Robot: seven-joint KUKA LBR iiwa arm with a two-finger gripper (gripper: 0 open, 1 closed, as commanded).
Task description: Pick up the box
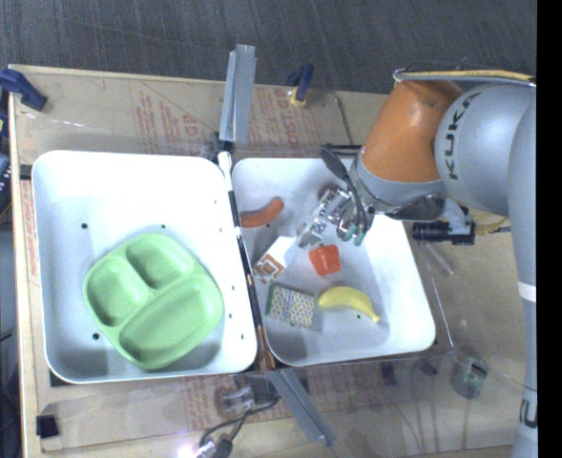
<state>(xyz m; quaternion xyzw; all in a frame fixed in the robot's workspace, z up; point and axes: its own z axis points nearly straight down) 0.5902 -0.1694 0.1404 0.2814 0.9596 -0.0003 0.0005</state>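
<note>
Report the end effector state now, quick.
End effector: above the right bin, near the orange block; open or shut cannot be told. Nothing visibly held.

We note two bins side by side on the bench (118, 122). The left bin (61, 184) holds a divided plate (154, 299). In the right bin (405, 303), a sausage (260, 214) lies at the back left, a box (271, 264) by the left wall, a patterned packet (291, 305) before it, a banana (348, 301) right of the packet, a pepper (325, 260) behind the banana. The gripper (336, 219) hangs above the pepper.
</note>
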